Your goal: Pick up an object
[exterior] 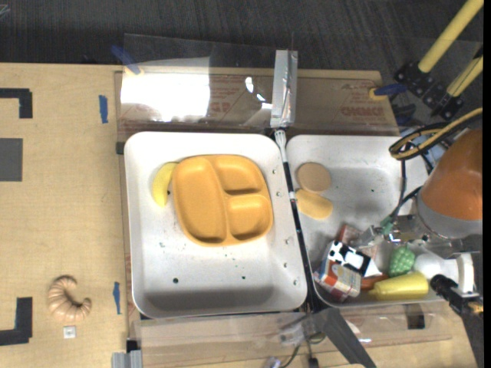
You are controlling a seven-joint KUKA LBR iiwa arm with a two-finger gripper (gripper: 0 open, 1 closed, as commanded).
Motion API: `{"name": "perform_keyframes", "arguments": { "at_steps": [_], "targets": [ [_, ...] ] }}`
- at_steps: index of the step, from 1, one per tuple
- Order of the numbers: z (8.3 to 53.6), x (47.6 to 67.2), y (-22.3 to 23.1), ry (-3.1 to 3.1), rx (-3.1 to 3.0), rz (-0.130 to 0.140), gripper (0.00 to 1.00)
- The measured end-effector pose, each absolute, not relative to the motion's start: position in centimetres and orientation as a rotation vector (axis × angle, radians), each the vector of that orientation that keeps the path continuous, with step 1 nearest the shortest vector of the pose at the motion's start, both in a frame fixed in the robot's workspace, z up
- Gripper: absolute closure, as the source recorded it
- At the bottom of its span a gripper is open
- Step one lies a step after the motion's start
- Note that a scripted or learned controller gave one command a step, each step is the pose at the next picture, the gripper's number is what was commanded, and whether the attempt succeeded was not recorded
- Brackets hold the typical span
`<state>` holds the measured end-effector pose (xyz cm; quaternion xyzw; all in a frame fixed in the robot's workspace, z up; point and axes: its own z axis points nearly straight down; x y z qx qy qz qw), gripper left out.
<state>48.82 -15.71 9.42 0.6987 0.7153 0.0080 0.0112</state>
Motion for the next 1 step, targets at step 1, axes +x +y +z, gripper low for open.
{"name": "perform_keyframes", "arguments": {
  "at_steps": [1],
  "targets": [
    [9.22, 52.94, -16.08, 2.395, 2.014, 0.011, 0.0]
  ]
}}
